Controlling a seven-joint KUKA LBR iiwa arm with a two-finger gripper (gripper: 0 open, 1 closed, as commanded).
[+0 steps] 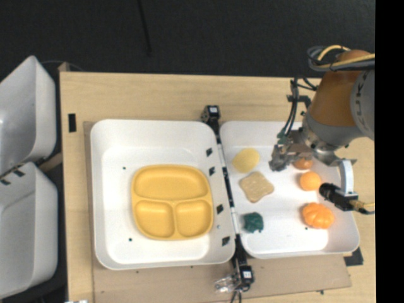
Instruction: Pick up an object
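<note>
One small orange ball point(303, 163) lies just beside the fingers point(279, 159); their spread is unclear.

The arm point(338, 100) comes in from the right edge of the camera view, its broad orange band uppermost with looped cables riding on top of it and the grey wrist section below, bending down and to the left. The gripper point(284, 158) hangs at the low end of the wrist, a dark, compact block set low and pointing down and left, and its tips are too dark and small to make out. A white bracket with a black cylindrical fitting juts from the lower right side of the wrist
</note>
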